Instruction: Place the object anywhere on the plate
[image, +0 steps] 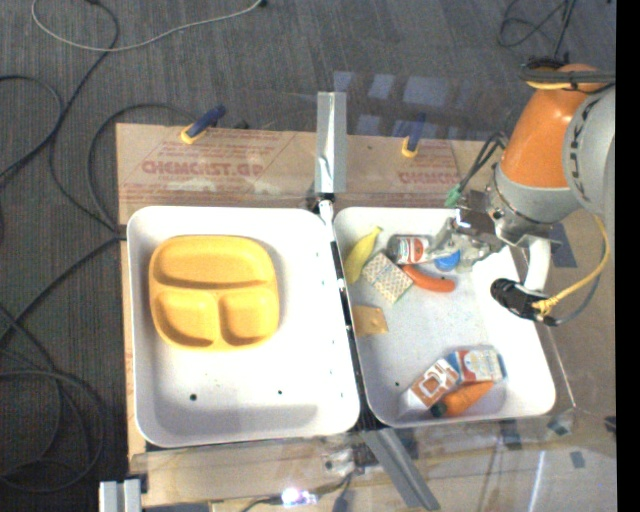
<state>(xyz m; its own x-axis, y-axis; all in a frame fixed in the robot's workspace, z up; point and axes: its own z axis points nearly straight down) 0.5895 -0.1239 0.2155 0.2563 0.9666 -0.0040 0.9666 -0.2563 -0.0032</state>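
A yellow plate with three compartments lies in the left bin. The right bin holds several small objects: a yellow banana, a checkered packet, a drink can, a red-orange sausage shape, a small brown piece, a carton and a carrot. My gripper hangs low over the right bin's far side, right beside the can and a blue item. The wrist blocks its fingertips from view.
A metal divider post stands at the back between the two bins. A yellow cable with a black plug hangs from the arm over the right bin's right rim. Cables lie on the floor to the left.
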